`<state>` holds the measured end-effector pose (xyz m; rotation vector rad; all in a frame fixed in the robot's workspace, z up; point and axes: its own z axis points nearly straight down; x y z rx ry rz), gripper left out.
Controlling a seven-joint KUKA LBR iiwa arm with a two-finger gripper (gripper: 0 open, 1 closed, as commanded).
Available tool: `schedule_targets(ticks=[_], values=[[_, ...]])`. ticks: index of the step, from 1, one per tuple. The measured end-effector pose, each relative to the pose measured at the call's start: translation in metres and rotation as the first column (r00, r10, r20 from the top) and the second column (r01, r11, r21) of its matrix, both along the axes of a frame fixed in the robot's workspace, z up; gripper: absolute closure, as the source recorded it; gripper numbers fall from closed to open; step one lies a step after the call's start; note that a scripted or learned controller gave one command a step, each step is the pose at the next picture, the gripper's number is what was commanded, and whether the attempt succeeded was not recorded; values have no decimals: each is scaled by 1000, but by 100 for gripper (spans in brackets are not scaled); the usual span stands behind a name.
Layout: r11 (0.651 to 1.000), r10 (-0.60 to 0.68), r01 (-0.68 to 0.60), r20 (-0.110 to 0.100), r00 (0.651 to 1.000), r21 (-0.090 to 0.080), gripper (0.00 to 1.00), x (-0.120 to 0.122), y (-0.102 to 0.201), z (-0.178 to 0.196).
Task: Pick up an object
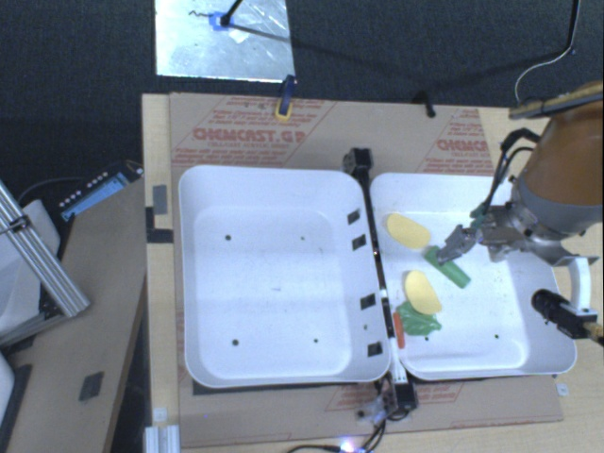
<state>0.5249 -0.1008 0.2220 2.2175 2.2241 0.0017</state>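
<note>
Right bin (543, 357) (yellow pieces (423, 292)), gripper (457, 243) above

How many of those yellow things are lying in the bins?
2, both in the right bin near its left wall: one yellow object toward the far end, the other yellow object nearer the camera, touching a green leafy item. None seems hidden.

Left bin (274, 281) floor left open; right bin (491, 343) crowded near divider by yellow pieces (408, 231), green block (447, 266).
</note>
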Motion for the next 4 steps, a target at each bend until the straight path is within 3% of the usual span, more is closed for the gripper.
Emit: schedule_targets(ticks=[1, 2, 3, 4], values=[[1000, 4, -4, 2, 1000, -2, 0, 116, -12, -106], [1000, 2, -2, 3, 1000, 0, 100, 114, -12, -89], [1000, 4, -4, 21, 1000, -4, 100, 141, -4, 68], [1000, 9, -9, 5, 1000, 2, 100, 143, 82, 89]])
